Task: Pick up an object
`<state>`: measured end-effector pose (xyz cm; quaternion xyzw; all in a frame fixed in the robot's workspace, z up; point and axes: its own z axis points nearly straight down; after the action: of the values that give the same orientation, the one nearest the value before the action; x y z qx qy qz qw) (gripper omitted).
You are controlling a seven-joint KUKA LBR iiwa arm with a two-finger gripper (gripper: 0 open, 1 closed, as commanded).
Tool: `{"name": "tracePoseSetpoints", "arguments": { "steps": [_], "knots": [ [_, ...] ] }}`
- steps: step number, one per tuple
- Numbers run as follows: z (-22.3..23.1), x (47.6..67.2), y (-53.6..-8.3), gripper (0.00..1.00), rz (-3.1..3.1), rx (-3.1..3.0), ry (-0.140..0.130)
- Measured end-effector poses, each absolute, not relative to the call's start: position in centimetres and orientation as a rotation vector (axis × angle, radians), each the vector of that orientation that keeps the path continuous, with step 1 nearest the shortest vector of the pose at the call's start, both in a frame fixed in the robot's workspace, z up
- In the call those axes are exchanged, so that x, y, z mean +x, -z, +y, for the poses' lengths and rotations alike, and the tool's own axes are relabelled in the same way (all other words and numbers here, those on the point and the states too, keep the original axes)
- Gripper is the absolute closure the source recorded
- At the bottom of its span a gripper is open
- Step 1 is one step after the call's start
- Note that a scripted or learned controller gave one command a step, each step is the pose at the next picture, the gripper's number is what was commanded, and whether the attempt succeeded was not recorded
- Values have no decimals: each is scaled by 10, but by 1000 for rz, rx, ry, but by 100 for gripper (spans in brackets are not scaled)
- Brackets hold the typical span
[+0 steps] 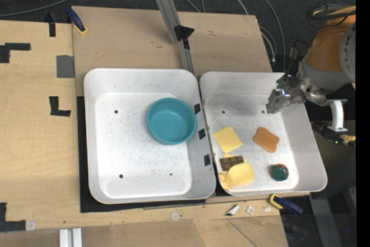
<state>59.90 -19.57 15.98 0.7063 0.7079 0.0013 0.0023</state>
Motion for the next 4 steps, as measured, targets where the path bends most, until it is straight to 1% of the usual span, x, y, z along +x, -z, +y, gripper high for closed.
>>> {"name": "tracePoseSetpoints", "arguments": {
  "steps": [1,2,4],
  "knots": [
    [-189,597,-221,100,2221,2215,-4],
    [-188,598,-239,100,2223,2219,-1],
    [-73,599,-219,100,2231,2215,0]
  ]
}}
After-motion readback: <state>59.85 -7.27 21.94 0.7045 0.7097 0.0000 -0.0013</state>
